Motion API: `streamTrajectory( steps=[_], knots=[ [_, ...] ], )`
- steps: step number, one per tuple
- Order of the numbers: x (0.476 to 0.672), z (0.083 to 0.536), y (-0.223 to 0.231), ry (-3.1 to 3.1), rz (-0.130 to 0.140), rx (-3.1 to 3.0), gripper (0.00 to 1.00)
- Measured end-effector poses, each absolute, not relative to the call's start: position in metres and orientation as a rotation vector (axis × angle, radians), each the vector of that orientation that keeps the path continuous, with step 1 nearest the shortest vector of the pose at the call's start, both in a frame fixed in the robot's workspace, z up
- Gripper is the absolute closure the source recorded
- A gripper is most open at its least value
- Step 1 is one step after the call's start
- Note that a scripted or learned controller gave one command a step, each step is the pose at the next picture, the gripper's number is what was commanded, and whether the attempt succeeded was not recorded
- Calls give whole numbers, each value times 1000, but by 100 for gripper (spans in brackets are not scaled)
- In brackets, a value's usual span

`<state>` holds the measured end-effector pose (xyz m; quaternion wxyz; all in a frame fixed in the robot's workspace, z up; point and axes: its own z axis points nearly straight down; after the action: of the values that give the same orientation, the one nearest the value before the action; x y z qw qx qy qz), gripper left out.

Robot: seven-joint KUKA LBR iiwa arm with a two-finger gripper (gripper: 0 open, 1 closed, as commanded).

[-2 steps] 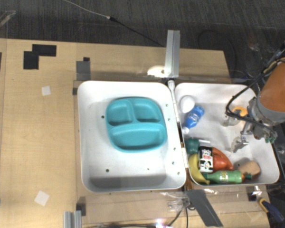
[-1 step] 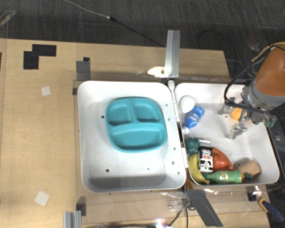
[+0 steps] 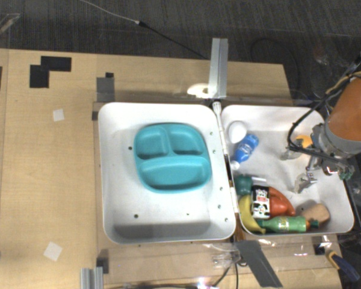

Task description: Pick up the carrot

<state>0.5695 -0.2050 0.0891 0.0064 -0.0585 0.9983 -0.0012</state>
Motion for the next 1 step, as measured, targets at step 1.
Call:
streamTrajectory(
  steps=[1],
  knots=[
    [615, 88, -204, 3060, -7, -650, 0]
  ],
)
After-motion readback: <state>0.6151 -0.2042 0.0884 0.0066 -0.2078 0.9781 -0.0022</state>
